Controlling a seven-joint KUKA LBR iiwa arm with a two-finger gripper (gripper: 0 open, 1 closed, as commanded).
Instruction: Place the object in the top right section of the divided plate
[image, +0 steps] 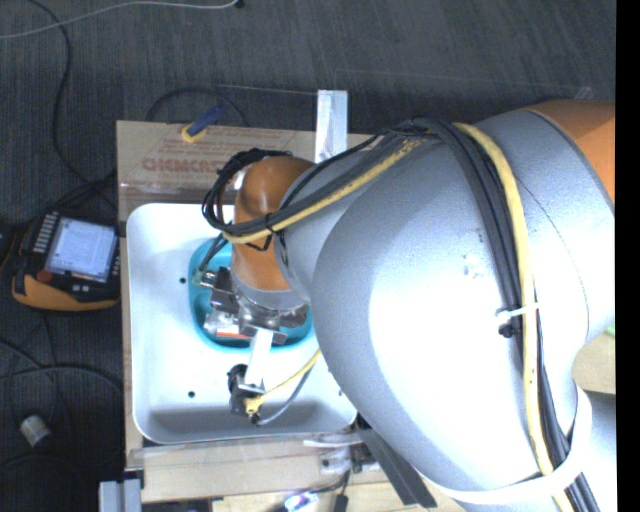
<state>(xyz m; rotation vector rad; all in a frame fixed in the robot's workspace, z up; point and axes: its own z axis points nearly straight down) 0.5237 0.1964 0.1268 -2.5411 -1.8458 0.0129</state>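
Blue divided plate (205, 290) inside the white bin (160, 330), mostly hidden beneath the arm (440, 300). Gripper (245, 320) directly above the plate. Handheld pendant (70, 255) left of the bin.

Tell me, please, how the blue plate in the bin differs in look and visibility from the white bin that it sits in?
The blue plate is bright turquoise with a curved edge; the white bin is plain white with rounded corners. The arm hides most of the plate, while much of the bin's floor shows. The plate lies inside the bin and is far smaller. Both are shallow.
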